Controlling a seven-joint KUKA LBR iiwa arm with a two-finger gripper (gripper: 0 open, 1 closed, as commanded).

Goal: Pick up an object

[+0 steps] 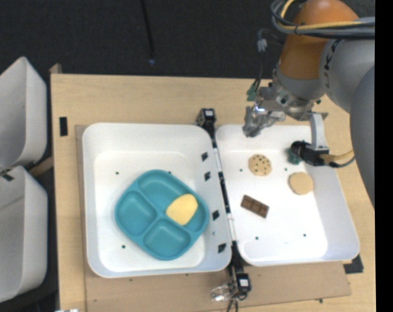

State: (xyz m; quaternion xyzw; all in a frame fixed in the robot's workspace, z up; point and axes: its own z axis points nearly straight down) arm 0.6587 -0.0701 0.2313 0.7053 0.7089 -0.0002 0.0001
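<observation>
Above the far left corner of the right bin [333,233], the pincer [254,127] is being held by the arm; whether it is open or closed cannot be told. Inside that bin, a chocolate-chip cookie [259,165], a plain cookie [301,183] and a chocolate bar [254,206] are lying apart. A yellow piece [182,208] is being carried by the blue tray [138,213] in the left bin [99,174].

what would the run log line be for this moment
gripper: over right bin far edge, nothing seen held | right bin: cookie, brown bar, tan disc | left bin: blue tray, yellow piece
</observation>
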